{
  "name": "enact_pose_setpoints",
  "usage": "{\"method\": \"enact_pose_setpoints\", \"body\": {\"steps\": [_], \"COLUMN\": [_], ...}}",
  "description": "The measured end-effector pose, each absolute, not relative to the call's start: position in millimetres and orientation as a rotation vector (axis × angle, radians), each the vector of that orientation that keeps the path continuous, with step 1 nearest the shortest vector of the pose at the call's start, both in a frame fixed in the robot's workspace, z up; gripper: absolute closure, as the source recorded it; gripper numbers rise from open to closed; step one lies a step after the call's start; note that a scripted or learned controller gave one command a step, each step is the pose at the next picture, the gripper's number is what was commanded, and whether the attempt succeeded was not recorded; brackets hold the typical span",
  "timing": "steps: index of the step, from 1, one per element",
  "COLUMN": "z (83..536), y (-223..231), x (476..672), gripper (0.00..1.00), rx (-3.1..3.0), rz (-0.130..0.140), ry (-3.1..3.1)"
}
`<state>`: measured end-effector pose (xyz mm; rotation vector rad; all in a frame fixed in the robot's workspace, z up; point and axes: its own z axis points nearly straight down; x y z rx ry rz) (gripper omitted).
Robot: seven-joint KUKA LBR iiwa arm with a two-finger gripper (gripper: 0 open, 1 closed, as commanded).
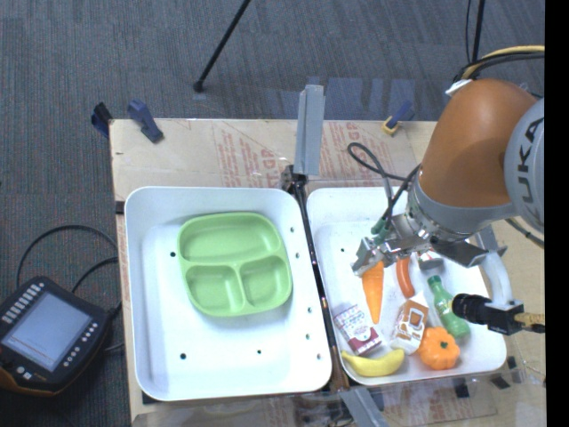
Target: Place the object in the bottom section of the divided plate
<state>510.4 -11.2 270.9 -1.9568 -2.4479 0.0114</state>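
A black teach pendant (44,332) lies on the carpet at the near left; two blue clamps (142,119) grip the bench's far-left edge.

Light green divided plastic plate (235,263) in white shallow bin (151,345); orange toy carrot (373,290), yellow toy banana (373,363), orange toy pumpkin (439,349), green toy bottle (444,305) alongside.

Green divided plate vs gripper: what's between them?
In the camera view, between the green divided plate and the gripper lie bare white floor of the left bin, the two bins' adjoining rims, then bare floor of the right bin.
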Motion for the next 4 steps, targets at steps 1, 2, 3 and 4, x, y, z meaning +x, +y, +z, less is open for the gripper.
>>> {"method": "enact_pose_setpoints", "body": {"steps": [1, 2, 3, 4], "z": [284, 278, 297, 297], "y": [49, 111, 180, 180], "x": [575.4, 565.6, 508.7, 508.6], "gripper": [1.0, 1.0, 1.0, 0.0], "rx": [-1.8, -1.813, -2.127, -2.126], "rz": [0.01, 0.012, 0.016, 0.016], "ry": [-2.568, -2.558, -2.307, -2.307]}}
